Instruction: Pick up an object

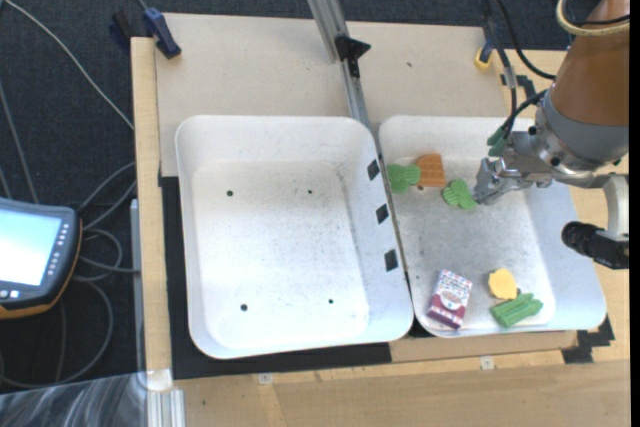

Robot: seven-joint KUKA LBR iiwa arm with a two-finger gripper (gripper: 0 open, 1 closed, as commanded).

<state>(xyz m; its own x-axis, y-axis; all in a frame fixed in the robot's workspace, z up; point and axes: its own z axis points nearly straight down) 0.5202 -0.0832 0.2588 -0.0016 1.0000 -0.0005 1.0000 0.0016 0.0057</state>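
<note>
My gripper (487,189) hangs low over the right bin (440,235), in its upper right part. Its tips sit right beside a small green piece (459,195), touching or nearly touching it. To the left lie an orange block (431,170) and another green piece (403,177) near the bin's left wall. Along the bin's near edge are a pink-and-white packet (451,298), a yellow piece (502,283) and a green ridged piece (516,309).
The left bin (275,235) lies beside the right one, with a metal pole (330,5) rising from the divide between them. A tablet (30,255) and cables sit off the bench at the left. A black fixture (595,245) juts in at the right edge.
</note>
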